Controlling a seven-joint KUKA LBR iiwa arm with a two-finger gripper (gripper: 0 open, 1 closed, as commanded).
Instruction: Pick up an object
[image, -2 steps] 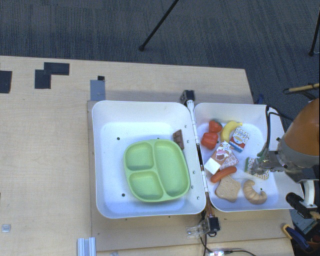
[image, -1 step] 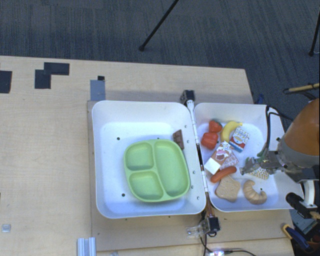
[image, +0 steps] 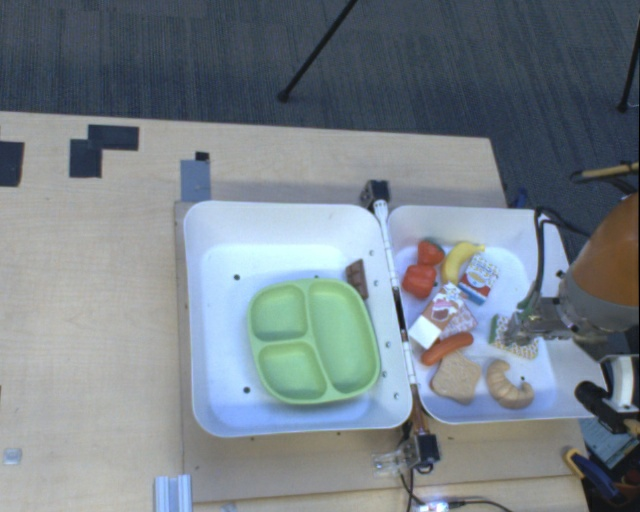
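The right bin (image: 505, 225) holds several toy foods: two red pieces (image: 422, 270), a yellow banana (image: 458, 260), a small carton (image: 482, 277), a printed packet (image: 453, 310), a white block (image: 425, 332), a red sausage (image: 447, 347), a bread slice (image: 457, 378) and a croissant (image: 510, 385). My gripper (image: 520, 332) is low over the right side of this bin, just above the croissant. It stands over a pale, partly hidden item (image: 522, 349). The grey and orange arm (image: 605, 275) covers the bin's right edge.
The left bin (image: 215, 300) holds a green divided plate (image: 313, 340), with a small brown piece (image: 356, 277) by its right wall. A black clamp (image: 376, 191) sits at the top of the divider between the bins. Cables lie at the bench front.
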